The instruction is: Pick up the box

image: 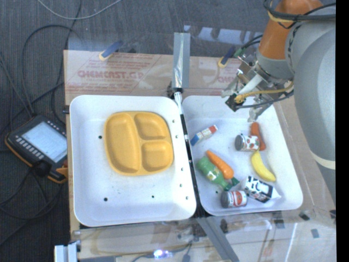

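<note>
Above the right white plastic bin's (289, 146) far corner your two-finger gripper (244, 103) hangs with nothing visibly held; whether it is apart or together you cannot tell. You seem to be at the approach step: the small black-and-white carton box (258, 188) lies at the bin's near end, beside the yellow banana (263, 167), so next you must reach toward it and descend.

Single fixed camera above worktop (131, 72), looking down at slant. Moderate distance: both white bins (82, 162) fit whole in view, side by side. Arm (283, 31) enters from view's right.
</note>
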{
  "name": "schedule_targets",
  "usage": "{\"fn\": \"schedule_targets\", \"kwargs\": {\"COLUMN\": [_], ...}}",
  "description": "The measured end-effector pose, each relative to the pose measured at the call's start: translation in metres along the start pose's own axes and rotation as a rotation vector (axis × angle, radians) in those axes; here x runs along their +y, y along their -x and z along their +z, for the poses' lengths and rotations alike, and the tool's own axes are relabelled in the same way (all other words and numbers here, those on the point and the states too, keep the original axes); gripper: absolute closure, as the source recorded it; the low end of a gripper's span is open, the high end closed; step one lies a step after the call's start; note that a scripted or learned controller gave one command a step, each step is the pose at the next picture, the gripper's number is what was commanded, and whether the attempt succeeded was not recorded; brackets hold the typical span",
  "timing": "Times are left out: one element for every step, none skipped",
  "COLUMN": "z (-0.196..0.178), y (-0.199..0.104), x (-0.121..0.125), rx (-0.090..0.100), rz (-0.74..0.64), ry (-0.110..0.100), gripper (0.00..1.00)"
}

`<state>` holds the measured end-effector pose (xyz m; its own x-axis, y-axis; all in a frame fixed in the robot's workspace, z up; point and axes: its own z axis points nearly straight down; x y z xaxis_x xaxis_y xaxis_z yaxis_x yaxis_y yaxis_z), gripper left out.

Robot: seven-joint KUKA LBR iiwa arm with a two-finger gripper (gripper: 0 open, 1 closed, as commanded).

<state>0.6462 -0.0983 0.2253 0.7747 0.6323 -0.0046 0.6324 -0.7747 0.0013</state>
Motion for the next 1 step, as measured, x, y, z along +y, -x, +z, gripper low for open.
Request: {"fn": "schedule_targets", "kwargs": {"z": [0.0853], "y": [0.0016], "x": [-0.0022], "rx": [0.000], "rz": [-0.055], "ry": [-0.004], "gripper": [0.00]}}
